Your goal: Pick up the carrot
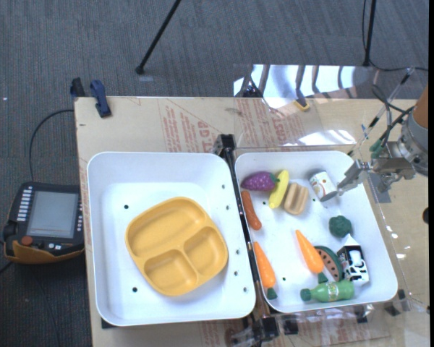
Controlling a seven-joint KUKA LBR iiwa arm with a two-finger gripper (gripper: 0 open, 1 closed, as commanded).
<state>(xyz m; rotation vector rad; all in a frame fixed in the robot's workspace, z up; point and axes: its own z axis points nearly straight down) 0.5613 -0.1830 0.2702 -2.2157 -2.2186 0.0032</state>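
Counter carries two white bins; your carrot (309,251) lies flat mid right bin (388,251), tip toward the back. Pincer (345,183) hovers near the can (320,185); whether it is open, you cannot tell. Carrot looks light, stiff, smooth plastic: grip across its thick middle.

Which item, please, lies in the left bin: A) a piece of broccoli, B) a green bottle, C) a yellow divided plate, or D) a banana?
C: the yellow divided plate sits in the left bin, while the green bottle, banana and broccoli all lie in the right bin.
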